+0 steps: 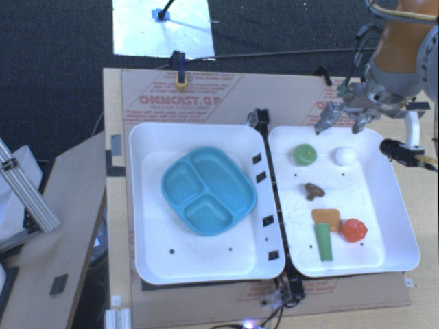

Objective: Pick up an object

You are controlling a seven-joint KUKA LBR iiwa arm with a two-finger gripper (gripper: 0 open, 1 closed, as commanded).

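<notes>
Two white bins lie side by side. The left bin (pixel 147 252) holds a blue divided plate (pixel 208 190). The right bin (pixel 398 242) holds a green ball (pixel 305 155), white ball (pixel 345 156), brown lump (pixel 314 191), orange block (pixel 326 217), green stick (pixel 323 242) and red object (pixel 354 230). At upper right, the gripper (pixel 344 120) hangs with fingers apart, seemingly empty.

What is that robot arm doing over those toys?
The robot arm's gripper hangs open above the far edge of the right bin, holding nothing. Below it lie a green round toy, a white ball, a small brown piece, an orange block, a green stick and a red toy. The left bin holds a blue divided plate. Nothing is picked up yet.
</notes>
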